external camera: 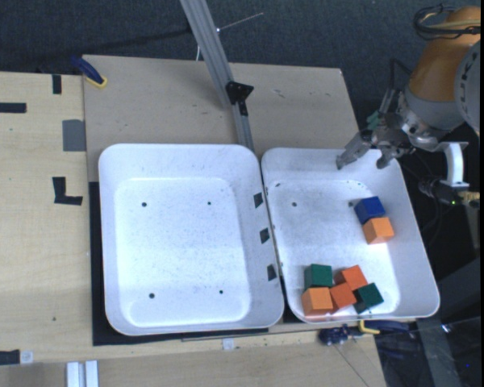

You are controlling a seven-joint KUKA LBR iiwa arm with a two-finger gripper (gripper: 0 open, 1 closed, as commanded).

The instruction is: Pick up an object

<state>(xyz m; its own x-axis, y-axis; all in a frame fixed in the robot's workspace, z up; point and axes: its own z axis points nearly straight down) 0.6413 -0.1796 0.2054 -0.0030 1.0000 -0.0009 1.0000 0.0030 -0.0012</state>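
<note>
Seen from above, the grey-and-orange arm point(444, 63) reaches in from the right, its wrist angled down toward the right bin's point(411, 297) far rim. The pincer point(361, 158) hangs released, fingers spread, grasping nothing. Just below it lie a blue block point(369, 208) touching an orange block point(378, 230); farther below, a cluster of green and orange blocks point(339, 289).
</note>
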